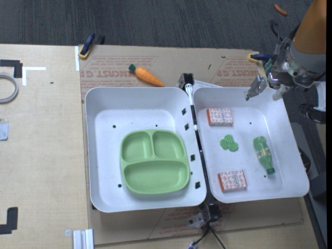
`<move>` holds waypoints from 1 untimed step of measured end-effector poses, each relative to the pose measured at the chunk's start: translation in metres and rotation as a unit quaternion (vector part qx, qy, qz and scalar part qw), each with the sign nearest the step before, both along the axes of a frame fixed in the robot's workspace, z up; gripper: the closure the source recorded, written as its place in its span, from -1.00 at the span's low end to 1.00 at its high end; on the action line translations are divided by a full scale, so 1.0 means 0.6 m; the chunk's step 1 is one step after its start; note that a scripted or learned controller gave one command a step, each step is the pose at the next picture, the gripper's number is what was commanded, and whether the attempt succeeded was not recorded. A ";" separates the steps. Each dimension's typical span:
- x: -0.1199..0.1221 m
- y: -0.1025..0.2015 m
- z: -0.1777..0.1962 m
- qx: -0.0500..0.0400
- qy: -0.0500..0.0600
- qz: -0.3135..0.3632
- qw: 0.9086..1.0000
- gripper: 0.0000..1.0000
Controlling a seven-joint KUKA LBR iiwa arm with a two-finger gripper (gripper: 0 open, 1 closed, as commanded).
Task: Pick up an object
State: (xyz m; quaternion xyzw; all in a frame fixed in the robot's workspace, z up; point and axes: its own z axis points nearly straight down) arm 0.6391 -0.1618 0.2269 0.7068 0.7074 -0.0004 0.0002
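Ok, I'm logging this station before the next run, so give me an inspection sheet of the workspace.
Surface: bench covered with cardboard, bearing left bin and right bin side by side.
Job's things: right bin holds two small boxes, a green bottle lying down and a small green piece.
Clutter: green divided plate in the left bin; toy carrot on the cardboard behind it.
Grippers: gripper above the right bin's far right corner, nothing between its fingers.
Cables: wires at the front, where the bins meet.
Surroundings: dark floor beyond the bench.
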 end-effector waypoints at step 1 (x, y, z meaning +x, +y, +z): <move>-0.094 0.030 -0.200 0.000 0.000 0.056 0.998 -1.00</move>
